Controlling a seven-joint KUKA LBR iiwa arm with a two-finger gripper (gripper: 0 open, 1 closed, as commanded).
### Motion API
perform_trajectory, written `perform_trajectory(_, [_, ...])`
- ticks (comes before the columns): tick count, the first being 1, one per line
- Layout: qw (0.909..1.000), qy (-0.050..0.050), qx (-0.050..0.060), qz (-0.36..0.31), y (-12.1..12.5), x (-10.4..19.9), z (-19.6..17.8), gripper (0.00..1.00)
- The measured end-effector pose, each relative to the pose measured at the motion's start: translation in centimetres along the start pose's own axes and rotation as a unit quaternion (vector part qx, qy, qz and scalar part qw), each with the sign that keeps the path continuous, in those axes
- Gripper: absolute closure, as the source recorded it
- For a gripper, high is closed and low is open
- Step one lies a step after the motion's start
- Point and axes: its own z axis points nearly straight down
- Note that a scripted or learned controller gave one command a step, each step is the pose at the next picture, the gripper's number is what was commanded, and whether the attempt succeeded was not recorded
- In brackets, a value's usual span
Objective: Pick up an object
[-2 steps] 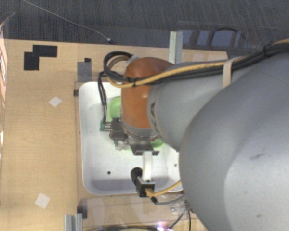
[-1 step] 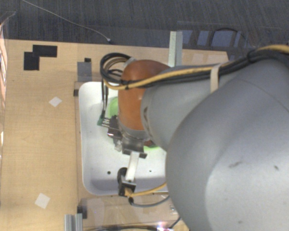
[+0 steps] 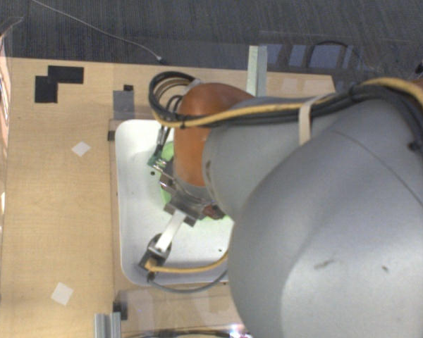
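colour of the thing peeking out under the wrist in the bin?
Bright green object, mostly hidden by the arm; camera view shows it.

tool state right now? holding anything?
Tool: cannot be told. It sits over the white bin with something green beside it.

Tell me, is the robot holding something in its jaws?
It cannot be told. The arm covers its own gripper over the white bin. Something green peeks out beside the wrist, but no hold on it shows.
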Motion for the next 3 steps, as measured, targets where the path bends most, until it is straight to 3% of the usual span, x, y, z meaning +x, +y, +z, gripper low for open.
perform_trajectory(1, [0.9773,-0.003,0.001,0.212,0.9,-1.9,9.0,1.0])
perform_trajectory(2, [0.928,0.002,0.001,0.373,0.7,-1.2,2.4,1.0])
perform_trajectory(3, [0.9234,0.001,0.001,0.384,-0.1,0.0,1.0,1.0])
